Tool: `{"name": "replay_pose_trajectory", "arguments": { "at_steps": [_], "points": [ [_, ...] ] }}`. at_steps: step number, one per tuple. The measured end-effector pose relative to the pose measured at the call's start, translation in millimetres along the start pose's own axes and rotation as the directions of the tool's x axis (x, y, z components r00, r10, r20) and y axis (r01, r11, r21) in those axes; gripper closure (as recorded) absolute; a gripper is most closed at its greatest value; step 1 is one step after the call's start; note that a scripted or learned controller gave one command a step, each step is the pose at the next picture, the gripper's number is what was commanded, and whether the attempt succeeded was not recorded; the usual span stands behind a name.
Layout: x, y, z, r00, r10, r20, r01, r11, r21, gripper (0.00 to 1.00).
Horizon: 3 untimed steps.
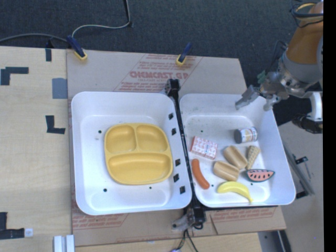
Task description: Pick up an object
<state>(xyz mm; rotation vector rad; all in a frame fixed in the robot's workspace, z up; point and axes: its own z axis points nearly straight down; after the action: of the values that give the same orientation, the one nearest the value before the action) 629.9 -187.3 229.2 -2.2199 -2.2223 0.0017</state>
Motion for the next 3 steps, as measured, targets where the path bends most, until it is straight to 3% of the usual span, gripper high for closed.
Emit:
{"name": "replay_pose_trajectory", "arguments": {
  "at_steps": [1, 3],
  "points": [
    [9.6, -30.3, 114.7, 1.0, -0.001, 0.009, 0.001, 1.0, -0.024, 0.0],
    [1.2, -43.4, 119.0, 1.0, -0.002, 0.012, 0.002, 0.999, -0.035, 0.0]
  ]
}}
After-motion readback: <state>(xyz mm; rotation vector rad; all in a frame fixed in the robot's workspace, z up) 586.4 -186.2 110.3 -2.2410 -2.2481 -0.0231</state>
